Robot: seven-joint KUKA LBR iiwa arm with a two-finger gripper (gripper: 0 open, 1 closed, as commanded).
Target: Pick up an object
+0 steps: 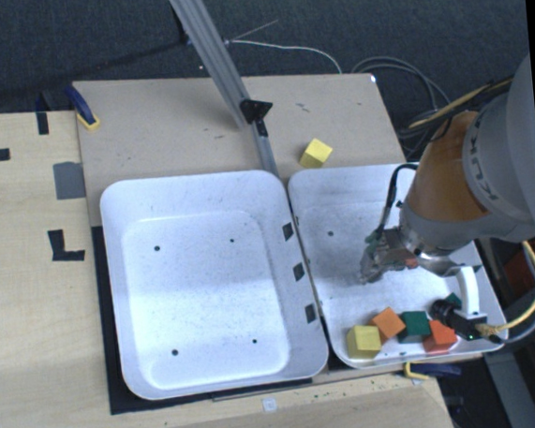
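A tan bench [193, 121] is being occupied by two white bins, the left bin [199, 281] beside the right bin [342, 201]. In the right bin, the gripper [374, 266] is being held low over bare floor; whether it is apart or together cannot be told. A yellow block [363, 340], orange block [388, 323], green block [416, 324] and red block [441, 335] are being left clustered at the near edge, apart from it.

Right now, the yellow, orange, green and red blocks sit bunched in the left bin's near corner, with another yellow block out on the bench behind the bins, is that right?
Not quite: the camera view shows the bunched blocks, yellow, orange, green and red, in the right bin, not the left bin. The other yellow block does lie on the bench behind the bins.
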